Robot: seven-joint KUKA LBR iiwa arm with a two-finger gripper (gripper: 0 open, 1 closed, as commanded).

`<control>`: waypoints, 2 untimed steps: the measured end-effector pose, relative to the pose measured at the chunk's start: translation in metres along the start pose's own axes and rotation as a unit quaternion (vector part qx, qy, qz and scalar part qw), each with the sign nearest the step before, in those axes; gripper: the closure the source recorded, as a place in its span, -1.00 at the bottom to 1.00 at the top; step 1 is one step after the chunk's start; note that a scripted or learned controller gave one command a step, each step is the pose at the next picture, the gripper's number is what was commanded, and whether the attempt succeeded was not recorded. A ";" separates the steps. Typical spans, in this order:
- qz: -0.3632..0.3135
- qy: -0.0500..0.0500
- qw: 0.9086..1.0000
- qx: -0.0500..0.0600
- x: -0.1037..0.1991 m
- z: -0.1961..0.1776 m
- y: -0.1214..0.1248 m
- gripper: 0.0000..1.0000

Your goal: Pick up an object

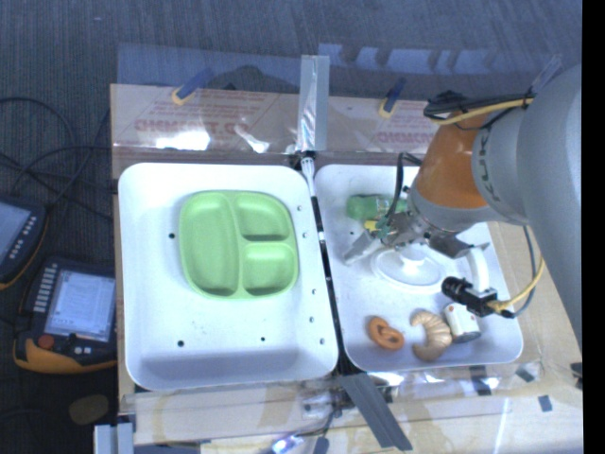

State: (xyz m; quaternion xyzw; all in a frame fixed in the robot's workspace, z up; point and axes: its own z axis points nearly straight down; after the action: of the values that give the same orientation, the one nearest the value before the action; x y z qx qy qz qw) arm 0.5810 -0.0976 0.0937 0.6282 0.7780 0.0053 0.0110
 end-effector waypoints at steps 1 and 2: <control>0.007 0.009 1.000 0.025 -0.039 0.008 0.076 -1.00; -0.070 0.005 0.997 0.030 -0.040 0.007 0.072 -1.00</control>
State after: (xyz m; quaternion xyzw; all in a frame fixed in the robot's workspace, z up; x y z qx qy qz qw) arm 0.6601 -0.1216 0.0883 0.5723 0.8198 -0.0152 -0.0112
